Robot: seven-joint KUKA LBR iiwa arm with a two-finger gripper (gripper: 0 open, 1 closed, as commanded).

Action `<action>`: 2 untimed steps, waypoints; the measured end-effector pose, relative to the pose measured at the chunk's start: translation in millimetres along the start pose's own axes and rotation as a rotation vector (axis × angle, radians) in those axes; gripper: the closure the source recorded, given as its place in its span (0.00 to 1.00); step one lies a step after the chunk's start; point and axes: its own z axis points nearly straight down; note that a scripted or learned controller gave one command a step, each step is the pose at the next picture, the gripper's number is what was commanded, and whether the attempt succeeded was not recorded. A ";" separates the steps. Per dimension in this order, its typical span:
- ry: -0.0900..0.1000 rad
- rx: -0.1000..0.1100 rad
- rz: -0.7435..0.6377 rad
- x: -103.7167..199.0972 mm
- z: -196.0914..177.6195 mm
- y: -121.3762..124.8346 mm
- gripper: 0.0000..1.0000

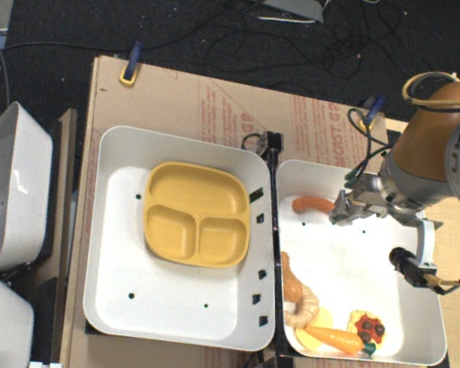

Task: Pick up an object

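The gripper (343, 215) sits at 11 o'clock in the right bin (427, 315), just beside an orange sausage (311, 204) to its 9 o'clock — jaw state: cannot tell. The carrot (333, 337) lies at 6 o'clock; a yellow tray (198, 215) rests in the left bin (112, 228).

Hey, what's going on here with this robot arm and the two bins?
The arm's gripper is low over the far end of the right bin, right beside an orange sausage. It does not appear to be holding anything yet. More toy food sits at that bin's near end: a croissant, a carrot and a small pizza slice. The left bin holds a yellow divided plate, untouched.
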 end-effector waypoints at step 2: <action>-0.001 -0.003 -0.003 2.8 -104.9 12.3 1.00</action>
